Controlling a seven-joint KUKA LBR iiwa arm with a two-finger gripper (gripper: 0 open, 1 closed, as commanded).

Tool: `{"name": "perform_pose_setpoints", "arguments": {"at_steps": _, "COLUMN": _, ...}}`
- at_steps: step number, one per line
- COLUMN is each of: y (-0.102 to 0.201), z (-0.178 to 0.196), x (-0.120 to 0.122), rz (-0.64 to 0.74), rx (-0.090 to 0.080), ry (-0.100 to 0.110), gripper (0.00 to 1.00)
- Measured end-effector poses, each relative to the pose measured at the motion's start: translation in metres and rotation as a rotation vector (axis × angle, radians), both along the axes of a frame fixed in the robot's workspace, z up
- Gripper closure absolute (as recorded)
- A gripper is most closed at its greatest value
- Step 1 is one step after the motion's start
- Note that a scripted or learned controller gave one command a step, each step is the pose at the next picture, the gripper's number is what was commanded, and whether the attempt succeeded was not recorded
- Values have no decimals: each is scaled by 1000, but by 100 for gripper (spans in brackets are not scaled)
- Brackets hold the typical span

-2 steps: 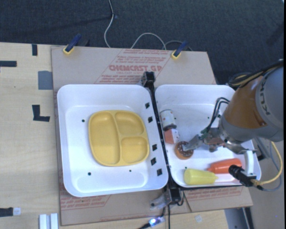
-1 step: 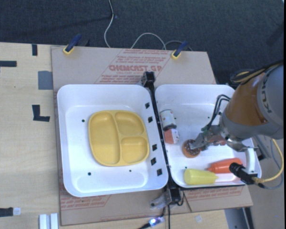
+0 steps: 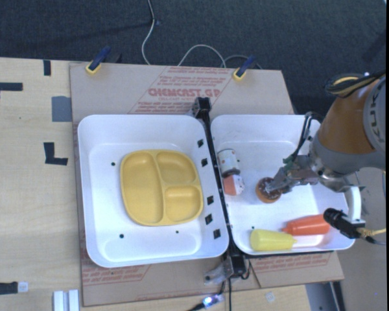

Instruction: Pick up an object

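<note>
gripper [image 3: 272, 189] low in right bin [image 3: 272, 129], tip pressed onto or just over small brown round object [image 3: 269, 195] near bin centre; cannot tell grip state, tip too small and dark, and no object clearly seen being grasped. brown round object sits partly under gripper tip, touching or overlapped by it, cannot tell which. grey arm [image 3: 340, 154] with orange band [image 3: 347, 118] runs from gripper toward 2 o'clock, leaving frame at right edge. black cable runs along wrist.

from gripper at 9 o'clock: small white and orange object [image 3: 233, 186], close to bin's left wall, with small grey and white cylinder-like item [image 3: 228, 160] just above it at about 10 o'clock, the two touching or nearly so. at 5 o'clock from gripper: orange-red elongated object [image 3: 306, 225] lying on its side near bin's lower right corner, over a white piece. at 6 o'clock: yellow cone-shaped object [image 3: 271, 240], lying on its side against bin's bottom wall, just beside orange-red one.

left bin [image 3: 94, 173] well away at 9 o'clock, holds yellow divided tray [image 3: 161, 186] with three compartments, lying flat near bin centre. black divider strip [image 3: 211, 180] between both bins. bins rest on cardboard sheet [image 3: 181, 89] with red print, two yellow-blue clamps [image 3: 98, 59] at its top edge. wooden bench [image 3: 26, 193] at left, dark carpet [image 3: 65, 11] along top.
</note>
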State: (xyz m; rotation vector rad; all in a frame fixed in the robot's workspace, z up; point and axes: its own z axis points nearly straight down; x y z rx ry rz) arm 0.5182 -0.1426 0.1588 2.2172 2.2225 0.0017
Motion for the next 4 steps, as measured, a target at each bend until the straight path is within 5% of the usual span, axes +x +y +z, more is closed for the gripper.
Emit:
{"name": "perform_pose_setpoints", "arguments": {"at_steps": 2, "y": 4, "z": 88, "x": 4, "rz": 0, "rx": 0, "ry": -1, "gripper": 100}}
{"name": "perform_pose_setpoints", "arguments": {"at_steps": 4, "y": 112, "z": 92, "x": 19, "rz": 5, "rx": 3, "ry": 4, "gripper": 100}}
